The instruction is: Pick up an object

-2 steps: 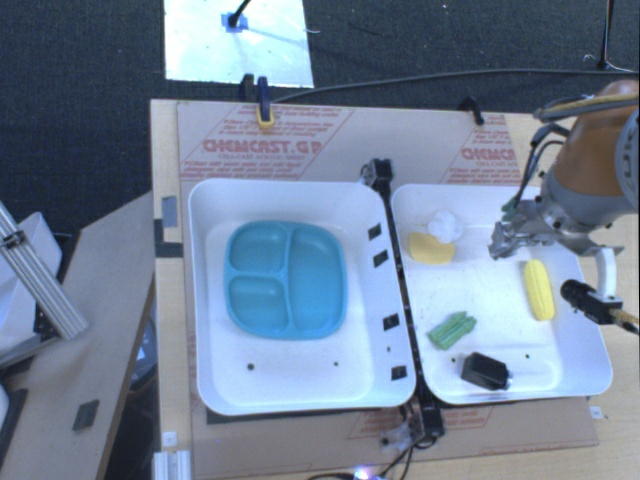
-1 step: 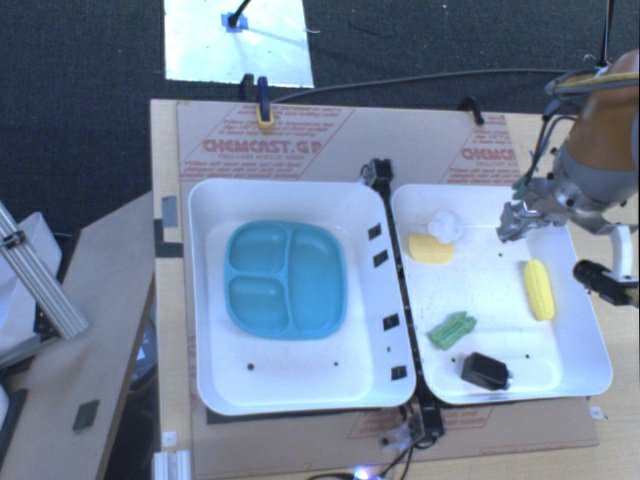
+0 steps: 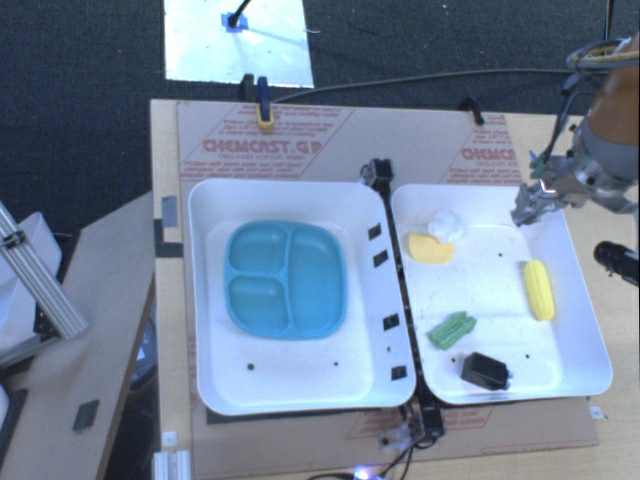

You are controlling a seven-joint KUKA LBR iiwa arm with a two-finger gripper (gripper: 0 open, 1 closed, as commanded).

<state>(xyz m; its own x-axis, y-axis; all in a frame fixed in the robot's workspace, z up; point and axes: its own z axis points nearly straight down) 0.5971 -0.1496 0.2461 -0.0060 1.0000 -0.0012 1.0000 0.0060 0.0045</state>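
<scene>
The right-hand shallow white plastic bin [image 3: 585, 363] serves as the landmark: everything loose lies inside it, while the left-hand white bin [image 3: 205, 298] holds only a teal divided plastic plate [image 3: 287, 278]. The two-finger gripper [image 3: 530, 210] hangs over the right bin's far right corner, just inside the rim, on a grey wrist that enters from beyond the bin's right wall and tilts down toward the floor of the bin. Nothing sits between its tips; whether the jaws are parted or closed cannot be told, since the tips are small and blurred. The nearest candidate is the yellow plastic corn cob [image 3: 539, 289], lying toward the near side from the gripper along the right wall, its long axis running roughly far-to-near. A yellow rounded piece [image 3: 430, 249] touching a white crumpled lump [image 3: 446, 225] lies toward the bin's left wall, and a green ridged toy [image 3: 452, 329] and a black block [image 3: 485, 371] rest at the near side, well apart from the gripper.
</scene>
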